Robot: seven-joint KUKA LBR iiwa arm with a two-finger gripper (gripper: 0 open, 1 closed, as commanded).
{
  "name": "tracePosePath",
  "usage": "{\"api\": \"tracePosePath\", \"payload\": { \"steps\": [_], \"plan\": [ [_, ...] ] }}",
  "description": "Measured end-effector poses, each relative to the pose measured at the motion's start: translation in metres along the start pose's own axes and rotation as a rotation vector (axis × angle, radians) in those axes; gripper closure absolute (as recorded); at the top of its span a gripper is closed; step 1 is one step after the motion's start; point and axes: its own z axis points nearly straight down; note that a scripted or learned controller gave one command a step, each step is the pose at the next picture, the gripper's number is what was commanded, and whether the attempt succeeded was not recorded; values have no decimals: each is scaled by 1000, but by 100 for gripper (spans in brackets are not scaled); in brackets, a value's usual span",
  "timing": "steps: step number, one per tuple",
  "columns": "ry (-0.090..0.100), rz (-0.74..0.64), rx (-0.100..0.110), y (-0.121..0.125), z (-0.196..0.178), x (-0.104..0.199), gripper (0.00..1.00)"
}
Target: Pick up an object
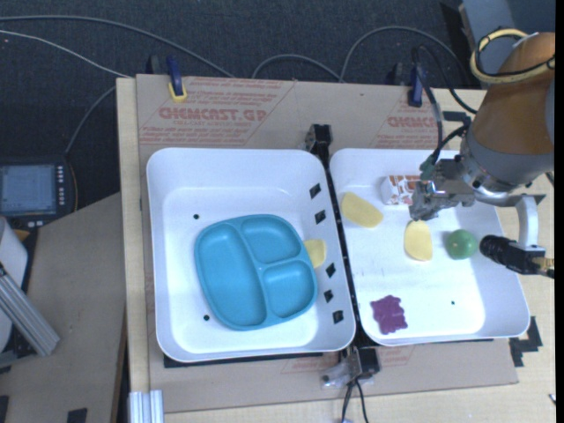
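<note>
**My gripper low over the right bin, its grip unreadable**

My gripper (429, 203) hangs in the right bin (493, 324); how it stands, I cannot tell. A red-and-white packet (401, 188) lies partly hidden behind it. A yellow piece (419, 241) sits just below it, a green ball (459, 244) beside that, another yellow piece (360, 211) to its left, a purple thing (389, 314) farther down.

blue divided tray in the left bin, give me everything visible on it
The blue tray is a light-blue, smooth, plastic-looking dish with rounded corners and three compartments: one long section on its left and two smaller ones on its right. It lies flat and right side up on the floor of the left bin, turned at a slant to the bin's walls. A pale yellow piece sits at its right edge, partly tucked behind the rim.
</note>
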Motion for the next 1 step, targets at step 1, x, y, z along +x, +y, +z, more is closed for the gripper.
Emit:
{"api": "tracePosePath", "payload": {
  "steps": [1],
  "plan": [
    [0, 1, 2, 2, -41, 0, 100]
  ]
}}
